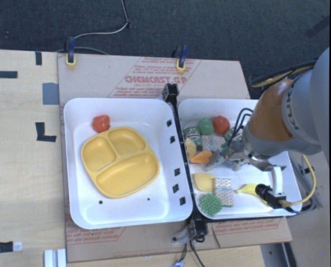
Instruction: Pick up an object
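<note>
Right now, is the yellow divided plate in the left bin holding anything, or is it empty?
Empty. The yellow divided plate shows bare compartments; the red ball lies beside it on the left bin floor, apart from the plate.

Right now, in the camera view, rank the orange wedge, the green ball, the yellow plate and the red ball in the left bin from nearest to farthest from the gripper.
1. Orange wedge, right bin, just left of the gripper.
2. Green ball, right bin's near edge.
3. Yellow plate, middle of the left bin.
4. Red ball, left bin's far corner.

Small orange piece, perhaps a carrot, lies amid clutter in the right bin.
</note>
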Action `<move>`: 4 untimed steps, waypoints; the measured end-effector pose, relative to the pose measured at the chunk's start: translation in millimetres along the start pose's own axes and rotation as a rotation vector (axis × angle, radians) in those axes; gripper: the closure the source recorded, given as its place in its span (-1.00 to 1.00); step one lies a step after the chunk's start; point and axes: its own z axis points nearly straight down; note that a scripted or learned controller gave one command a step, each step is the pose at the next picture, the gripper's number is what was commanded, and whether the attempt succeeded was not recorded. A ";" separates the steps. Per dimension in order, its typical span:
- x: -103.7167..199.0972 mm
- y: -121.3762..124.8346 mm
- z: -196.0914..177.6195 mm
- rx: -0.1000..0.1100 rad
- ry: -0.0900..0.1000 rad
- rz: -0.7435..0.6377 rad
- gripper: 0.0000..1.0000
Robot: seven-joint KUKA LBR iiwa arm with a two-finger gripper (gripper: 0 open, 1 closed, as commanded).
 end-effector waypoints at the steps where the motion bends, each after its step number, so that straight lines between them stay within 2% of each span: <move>1: -1.0 77.5 4.0 -0.008 -0.004 0.001 -1.00; 2: 4.8 118.7 5.5 0.084 -0.005 -0.004 -1.00; 3: 17.9 96.0 4.3 0.009 -0.014 0.007 -1.00; 4: 26.2 66.4 4.1 -0.009 -0.009 0.004 -1.00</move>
